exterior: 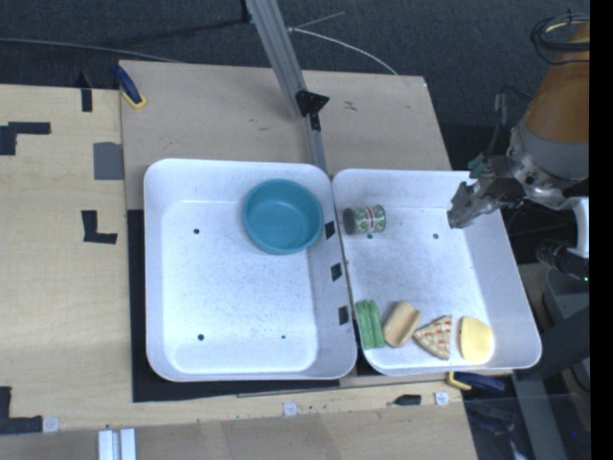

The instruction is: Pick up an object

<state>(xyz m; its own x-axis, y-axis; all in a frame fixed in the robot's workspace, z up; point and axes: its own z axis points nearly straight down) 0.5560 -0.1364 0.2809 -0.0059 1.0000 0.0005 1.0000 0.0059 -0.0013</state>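
The right bin [498, 266] holds a small green can [364, 219] lying on its side near the far left corner. Along its near edge lie a green block [369, 322], a tan bread roll [400, 322], a pizza slice [434, 335] and a yellow round piece [475, 339]. A blue bowl [282, 216] sits at the far side of the left bin [182, 295]. My gripper [462, 211] hangs over the right bin's far right edge, well apart from every object. Nothing shows between its dark fingers.
A grey metal pole [283, 56] slants down from the top to the gap between the bins. A blue and yellow clip [130, 88] lies on the bench at the far left. Cables run across the dark floor behind.
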